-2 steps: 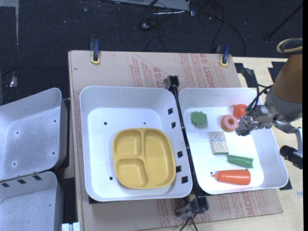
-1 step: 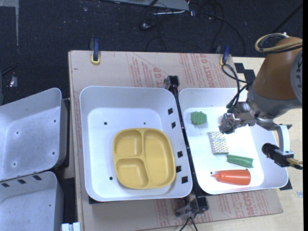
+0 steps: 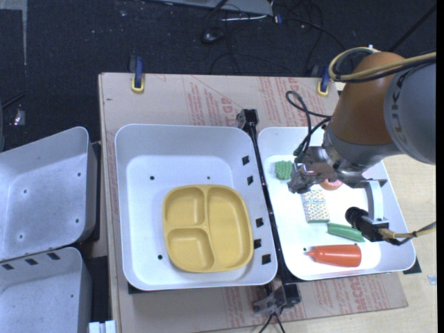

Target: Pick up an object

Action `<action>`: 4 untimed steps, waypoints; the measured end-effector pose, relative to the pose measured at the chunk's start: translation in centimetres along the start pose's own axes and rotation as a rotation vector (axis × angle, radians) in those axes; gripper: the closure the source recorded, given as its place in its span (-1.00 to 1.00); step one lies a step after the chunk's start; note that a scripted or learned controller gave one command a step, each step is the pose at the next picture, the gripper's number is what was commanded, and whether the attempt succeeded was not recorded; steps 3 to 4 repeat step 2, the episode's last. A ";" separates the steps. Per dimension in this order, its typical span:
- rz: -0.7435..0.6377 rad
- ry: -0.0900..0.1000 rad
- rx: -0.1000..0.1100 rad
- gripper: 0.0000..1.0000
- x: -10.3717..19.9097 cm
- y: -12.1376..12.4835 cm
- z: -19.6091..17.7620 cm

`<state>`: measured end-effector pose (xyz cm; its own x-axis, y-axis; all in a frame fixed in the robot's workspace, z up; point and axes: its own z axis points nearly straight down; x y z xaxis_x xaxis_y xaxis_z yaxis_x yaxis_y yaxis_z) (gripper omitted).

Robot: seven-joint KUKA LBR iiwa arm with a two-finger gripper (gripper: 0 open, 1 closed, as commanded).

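The right bin holds a small green block, a speckled white sponge-like pad, a green stick and an orange-red bottle. A pinkish thing peeks out under the wrist. My gripper hangs low over the bin's upper middle, between the green block and the pad. I see nothing held in it.
The left bin carries a yellow divided plate. A black divider strip runs between the bins. Grey lids lie off the bench to the left. Blue and yellow clamps sit at the board's far edge.
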<state>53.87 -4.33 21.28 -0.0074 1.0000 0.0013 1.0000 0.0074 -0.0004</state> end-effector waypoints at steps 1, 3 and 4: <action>0.000 -0.001 -0.001 1.00 5.1 0.8 -0.1; 0.000 -0.001 -0.002 1.00 10.0 1.0 -1.2; 0.000 -0.001 -0.002 1.00 10.0 1.0 -1.2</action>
